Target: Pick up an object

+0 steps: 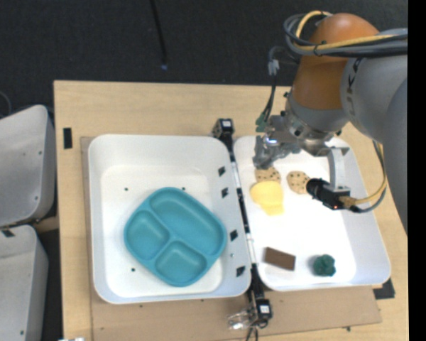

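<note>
Cookies [296, 181], yellow cup [268, 197] crowd gripper [268, 156]

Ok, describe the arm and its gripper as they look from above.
The arm is grey with a rounded orange band above the wrist. Yellow and black cables loop over the orange part, and a thin cable hangs beside it. The gripper is grey metal, and a black-and-white bracket sticks out beside it.
</note>
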Controlling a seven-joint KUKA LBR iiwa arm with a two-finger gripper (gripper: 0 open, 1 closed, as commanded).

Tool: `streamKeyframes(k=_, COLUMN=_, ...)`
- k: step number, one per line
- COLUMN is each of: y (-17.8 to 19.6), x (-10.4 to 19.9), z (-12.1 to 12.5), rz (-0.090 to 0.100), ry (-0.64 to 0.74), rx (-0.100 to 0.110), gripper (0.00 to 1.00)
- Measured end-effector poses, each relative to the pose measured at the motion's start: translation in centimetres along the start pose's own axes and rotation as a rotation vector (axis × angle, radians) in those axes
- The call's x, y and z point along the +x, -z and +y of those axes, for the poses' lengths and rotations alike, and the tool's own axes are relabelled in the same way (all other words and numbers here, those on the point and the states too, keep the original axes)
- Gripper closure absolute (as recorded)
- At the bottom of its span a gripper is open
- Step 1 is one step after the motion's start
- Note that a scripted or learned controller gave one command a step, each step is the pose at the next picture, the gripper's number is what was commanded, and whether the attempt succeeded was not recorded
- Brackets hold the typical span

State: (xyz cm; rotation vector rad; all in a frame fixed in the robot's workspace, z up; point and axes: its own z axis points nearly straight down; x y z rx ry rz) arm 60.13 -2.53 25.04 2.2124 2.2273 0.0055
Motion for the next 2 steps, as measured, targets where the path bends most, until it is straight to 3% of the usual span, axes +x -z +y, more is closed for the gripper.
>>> streamKeyframes(k=1, y=0.8, x=4.6, z=3.1, rz=0.0, ry=0.0, rx=0.0, gripper=1.0)
streamKeyframes(k=2, y=-0.8, x=8.6, z=5.3, rz=-0.002, ry=-0.002, rx=0.001, gripper=1.0)
